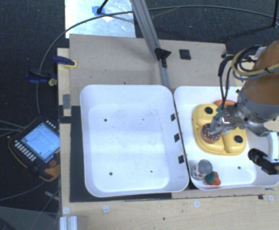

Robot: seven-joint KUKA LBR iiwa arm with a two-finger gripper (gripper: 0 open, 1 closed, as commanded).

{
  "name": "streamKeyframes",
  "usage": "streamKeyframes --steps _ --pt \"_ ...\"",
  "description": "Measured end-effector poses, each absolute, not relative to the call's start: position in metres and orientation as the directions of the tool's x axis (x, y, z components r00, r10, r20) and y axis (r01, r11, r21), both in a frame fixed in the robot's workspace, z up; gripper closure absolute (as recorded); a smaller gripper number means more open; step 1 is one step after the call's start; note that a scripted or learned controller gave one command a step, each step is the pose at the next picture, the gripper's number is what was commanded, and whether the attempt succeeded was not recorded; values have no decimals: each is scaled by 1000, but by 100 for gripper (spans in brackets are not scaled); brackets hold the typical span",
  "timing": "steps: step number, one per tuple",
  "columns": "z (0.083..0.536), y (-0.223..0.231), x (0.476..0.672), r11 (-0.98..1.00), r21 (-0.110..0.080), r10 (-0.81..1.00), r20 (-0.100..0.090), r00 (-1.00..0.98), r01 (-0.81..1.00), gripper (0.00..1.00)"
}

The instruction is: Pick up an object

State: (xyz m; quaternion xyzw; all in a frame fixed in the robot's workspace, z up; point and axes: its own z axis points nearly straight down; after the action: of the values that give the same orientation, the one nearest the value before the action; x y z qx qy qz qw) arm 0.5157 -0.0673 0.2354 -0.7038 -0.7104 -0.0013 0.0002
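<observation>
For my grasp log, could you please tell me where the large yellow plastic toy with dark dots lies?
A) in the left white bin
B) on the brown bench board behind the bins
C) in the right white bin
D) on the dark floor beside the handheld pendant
C: the large yellow plastic toy with dark dots lies inside the right white bin, beneath the gripper, while a small grey and red-green object sits at that bin's near-left corner.

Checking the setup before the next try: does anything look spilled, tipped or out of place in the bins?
Nothing stands out. The yellow toy lies flat in the right bin, with the gripper low over it. A grey ball and a small red-and-green piece sit near that bin's front-left corner.
</observation>
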Motion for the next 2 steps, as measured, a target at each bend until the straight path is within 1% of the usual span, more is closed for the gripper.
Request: streamKeyframes --steps 1,2 --pt "239 -9 504 11 1 1000 3 -11 1000 100" --pt "231 44 510 11 1 1000 3 -11 1000 100"
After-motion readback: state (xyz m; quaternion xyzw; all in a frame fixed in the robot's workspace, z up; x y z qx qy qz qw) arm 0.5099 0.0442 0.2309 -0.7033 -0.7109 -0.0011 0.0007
